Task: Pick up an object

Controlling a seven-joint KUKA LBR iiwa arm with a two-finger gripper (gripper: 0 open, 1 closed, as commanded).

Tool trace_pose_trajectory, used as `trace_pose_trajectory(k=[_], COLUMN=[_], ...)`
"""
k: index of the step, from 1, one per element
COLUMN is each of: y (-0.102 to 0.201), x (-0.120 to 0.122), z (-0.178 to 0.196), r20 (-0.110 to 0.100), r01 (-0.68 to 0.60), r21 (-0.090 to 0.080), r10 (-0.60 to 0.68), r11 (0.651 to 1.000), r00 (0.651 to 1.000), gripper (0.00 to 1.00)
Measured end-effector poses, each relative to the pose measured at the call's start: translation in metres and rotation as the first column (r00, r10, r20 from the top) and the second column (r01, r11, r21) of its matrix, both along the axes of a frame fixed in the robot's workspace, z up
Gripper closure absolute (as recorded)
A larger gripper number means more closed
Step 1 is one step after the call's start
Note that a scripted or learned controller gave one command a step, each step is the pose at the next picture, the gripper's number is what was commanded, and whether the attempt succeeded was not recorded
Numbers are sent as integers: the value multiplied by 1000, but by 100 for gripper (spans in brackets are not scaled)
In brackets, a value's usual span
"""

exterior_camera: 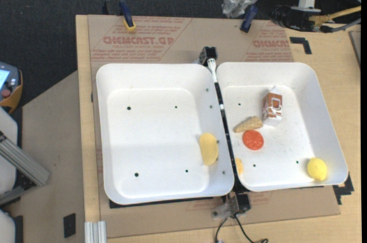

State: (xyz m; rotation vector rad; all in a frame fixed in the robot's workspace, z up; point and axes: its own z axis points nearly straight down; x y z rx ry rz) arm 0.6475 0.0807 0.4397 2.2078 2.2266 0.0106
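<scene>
White plastic forms both shallow bins, set side by side on a brown cardboard sheet [172, 35]. The right bin [321, 98] holds four loose items. A small red and white carton [273, 106] stands tilted near the bin's centre, toward 12 o'clock. Just beside it at 7 o'clock lies a tan wedge-shaped piece [248, 124]. A red round object [253, 140] sits close to the wedge at 5 o'clock; whether the two touch cannot be told. A yellow ball-like object [317, 168] rests in the bin's 5 o'clock corner, well apart from the others.

The left bin [114, 121] holds one item: a pale yellow oblong object [209, 148] against its wall at 4 o'clock, near the black divider [219, 103] between the bins.

The gripper [241, 0] hangs beyond the bins at 12 o'clock of the right bin, over the cardboard's far edge, well apart from every object. Nothing is seen between its fingers; their spacing cannot be told. Blue clamps [127, 14] hold the cardboard's far edge.
</scene>
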Motion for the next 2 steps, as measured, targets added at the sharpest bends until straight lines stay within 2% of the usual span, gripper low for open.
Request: trace_pose_trajectory(k=[1,2], y=[-103,-205], x=[-45,-99], z=[-63,-83], r20=[-21,-18], r01=[18,20], r21=[-5,-4], r10=[-18,-20], r11=[1000,1000], r00=[1000,1000], gripper=[100,100])
